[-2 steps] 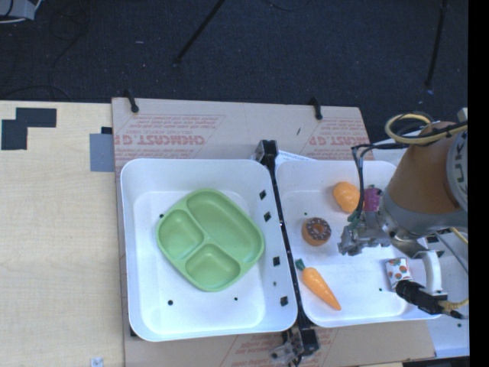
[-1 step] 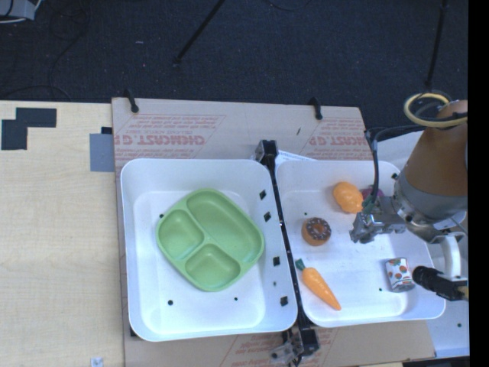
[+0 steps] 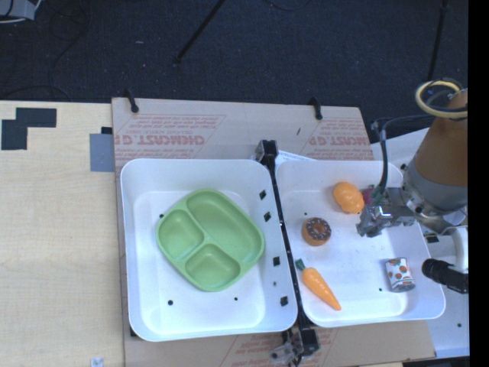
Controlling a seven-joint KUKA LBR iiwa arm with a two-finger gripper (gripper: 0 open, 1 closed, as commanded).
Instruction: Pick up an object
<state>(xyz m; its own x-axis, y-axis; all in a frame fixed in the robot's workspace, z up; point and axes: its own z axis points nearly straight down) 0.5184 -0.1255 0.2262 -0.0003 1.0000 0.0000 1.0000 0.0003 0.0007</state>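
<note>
Two shallow white bins side by side on a brown cardboard sheet, the sheet itself flat on the pale wooden counter. Toward the counter's far left corner, a few dark and grey square patches.

Left bin: carrying one green plate with three compartments. Lying flat about the middle, turned at a slant to the bin's edges, touching none of them.

Right bin: carrying four small things, all apart from one another.
- Orange near the far edge, roughly midway along it.
- Chocolate doughnut with sprinkles, closer to the edge shared with the left bin, about halfway between far and near edges.
- Carrot close to the near left corner, lying at a slant, green end toward the shared edge, tip pointing toward the near edge.
- Small printed can close to the near right corner; upright or on its side, cannot tell.

Grey arm with an orange band, reaching in across the right bin's right edge. Claw low over the bin's right half, just beside the orange on the side toward the right edge, between orange and can, well clear of the carrot. Open or closed: cannot tell from this angle. Touching the orange or merely next to it: also cannot tell.
</note>
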